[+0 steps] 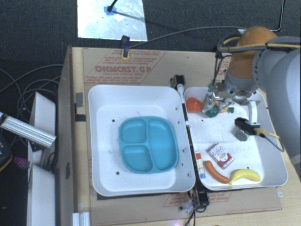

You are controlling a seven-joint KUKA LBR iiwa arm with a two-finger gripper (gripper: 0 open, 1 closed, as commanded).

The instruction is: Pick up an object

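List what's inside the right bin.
In the right bin: an orange-red lump, a teal piece beside the gripper, a red-and-white box, an orange stick-shaped toy and a banana. The arm covers the bin's far right corner, so anything there is hidden.

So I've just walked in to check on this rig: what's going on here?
The grey arm reaches in from the right, and its end effector is down at the far end of the right bin. It sits right by a small teal object and beside an orange-red one. Whether it has gripped anything can't be told. A red and white box, an orange carrot-like piece and a banana lie at the near end. The left bin holds a blue divided tray.
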